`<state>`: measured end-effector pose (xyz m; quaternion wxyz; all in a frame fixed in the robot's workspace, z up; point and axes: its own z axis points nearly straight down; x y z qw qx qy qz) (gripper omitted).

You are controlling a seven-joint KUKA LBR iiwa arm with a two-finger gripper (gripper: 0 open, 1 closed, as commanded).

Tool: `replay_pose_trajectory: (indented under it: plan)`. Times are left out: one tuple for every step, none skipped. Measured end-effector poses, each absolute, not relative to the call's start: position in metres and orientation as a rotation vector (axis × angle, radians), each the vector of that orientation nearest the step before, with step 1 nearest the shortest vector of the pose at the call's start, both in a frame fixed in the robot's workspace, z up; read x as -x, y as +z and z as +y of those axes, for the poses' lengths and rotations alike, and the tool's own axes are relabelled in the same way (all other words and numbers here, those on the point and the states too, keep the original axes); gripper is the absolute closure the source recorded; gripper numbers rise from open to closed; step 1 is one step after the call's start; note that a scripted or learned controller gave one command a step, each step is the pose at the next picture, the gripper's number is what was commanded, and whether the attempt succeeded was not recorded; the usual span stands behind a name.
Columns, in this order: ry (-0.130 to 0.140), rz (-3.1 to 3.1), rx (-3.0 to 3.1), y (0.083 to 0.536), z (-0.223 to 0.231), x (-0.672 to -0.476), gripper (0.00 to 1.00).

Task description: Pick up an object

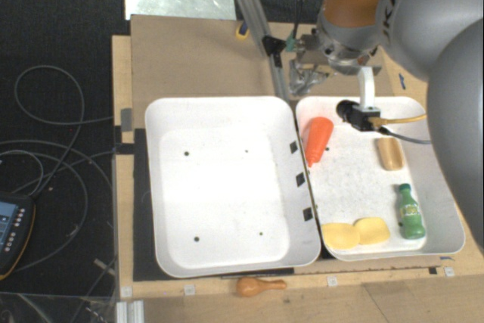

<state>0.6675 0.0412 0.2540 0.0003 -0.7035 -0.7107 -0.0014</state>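
While your pincer (304, 79) hangs above the right bin's (448, 234) far rim, grip state I cannot tell, the carrot (317, 138) lies just below against the divider wall, nearest pick, bottle (409, 212) farther off.

Left white bin (227, 185) on a brown bench (197, 57); orange pear-shaped toy (259, 285) on the bench's front edge, just outside the bins; black cables (45, 163) and handheld pendant (13, 231) on dark floor, left
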Motion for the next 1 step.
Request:
replay_pose_trajectory:
  plan:
    - [-0.003,-2.232,2.209,0.2519,0.0958,-0.6572,1.00]
